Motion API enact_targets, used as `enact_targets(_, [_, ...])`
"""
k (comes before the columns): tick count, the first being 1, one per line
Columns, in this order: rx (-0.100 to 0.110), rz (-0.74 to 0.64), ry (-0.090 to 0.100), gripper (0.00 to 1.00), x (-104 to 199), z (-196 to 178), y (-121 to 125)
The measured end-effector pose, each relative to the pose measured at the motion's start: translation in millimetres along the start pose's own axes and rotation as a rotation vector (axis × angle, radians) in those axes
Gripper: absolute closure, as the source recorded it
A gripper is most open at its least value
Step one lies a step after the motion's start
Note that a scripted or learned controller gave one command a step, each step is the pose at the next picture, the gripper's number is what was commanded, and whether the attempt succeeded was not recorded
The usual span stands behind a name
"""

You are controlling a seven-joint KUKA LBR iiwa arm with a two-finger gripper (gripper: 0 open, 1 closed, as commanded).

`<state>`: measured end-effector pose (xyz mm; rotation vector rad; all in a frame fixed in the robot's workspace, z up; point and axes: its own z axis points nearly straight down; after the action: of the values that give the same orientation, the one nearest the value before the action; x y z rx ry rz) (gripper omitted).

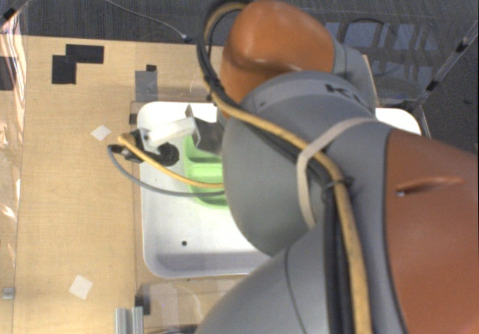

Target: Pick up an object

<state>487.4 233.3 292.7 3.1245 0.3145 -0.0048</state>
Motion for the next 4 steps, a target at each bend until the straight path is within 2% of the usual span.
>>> enact_targets(1, [-0.001,-0.137,0.001,1.0,-2.3,54.8,7.8])
enact_targets(2, [0.001,-0.003,0.003,1.0,-0.2,81.4,-1.3])
enact_targets(3, [0.0,-0.464,0.002,1.0,-0.4,90.4,-1.4])
enact_targets(4, [0.004,-0.078,0.009,1.0,0.1,-82.3,-1.3])
